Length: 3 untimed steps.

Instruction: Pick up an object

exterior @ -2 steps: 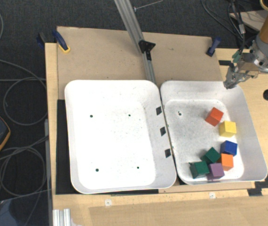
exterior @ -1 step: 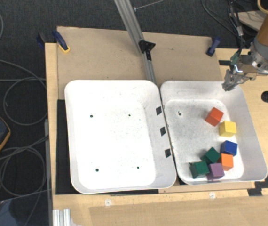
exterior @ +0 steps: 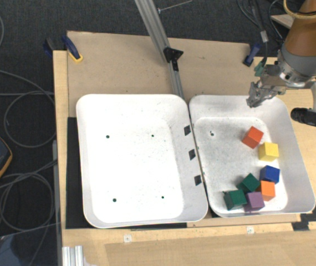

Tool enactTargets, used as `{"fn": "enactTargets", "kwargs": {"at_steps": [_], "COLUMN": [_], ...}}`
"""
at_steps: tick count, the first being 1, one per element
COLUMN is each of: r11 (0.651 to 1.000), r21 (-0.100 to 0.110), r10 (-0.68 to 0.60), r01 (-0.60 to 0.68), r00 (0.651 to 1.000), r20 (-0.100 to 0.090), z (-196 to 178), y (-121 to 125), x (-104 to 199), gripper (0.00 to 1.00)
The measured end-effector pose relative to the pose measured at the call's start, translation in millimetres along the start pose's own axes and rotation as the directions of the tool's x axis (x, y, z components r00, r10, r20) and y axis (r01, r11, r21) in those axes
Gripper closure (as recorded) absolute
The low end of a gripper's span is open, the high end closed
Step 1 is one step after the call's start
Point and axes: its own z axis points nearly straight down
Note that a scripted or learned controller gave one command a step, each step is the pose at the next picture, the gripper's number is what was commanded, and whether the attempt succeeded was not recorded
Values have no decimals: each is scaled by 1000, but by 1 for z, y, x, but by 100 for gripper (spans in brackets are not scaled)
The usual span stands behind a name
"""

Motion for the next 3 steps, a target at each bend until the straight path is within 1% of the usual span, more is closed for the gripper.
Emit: {"fn": "enactTargets", "kwargs": {"at_steps": [1, 2, 3], "r11": [1000, 1000, 1000], "r21": [1, -3, 2], "r10": [-1, -2, -2], "r01": [1, 2, 2], "r00": [1000, 1000, 1000], "r20": [-1, -1, -1], "z": [0, -16, -10], "y": [-11, -12, -17], "x": [56, 114, 172], "gripper": [100, 100, 100]}}
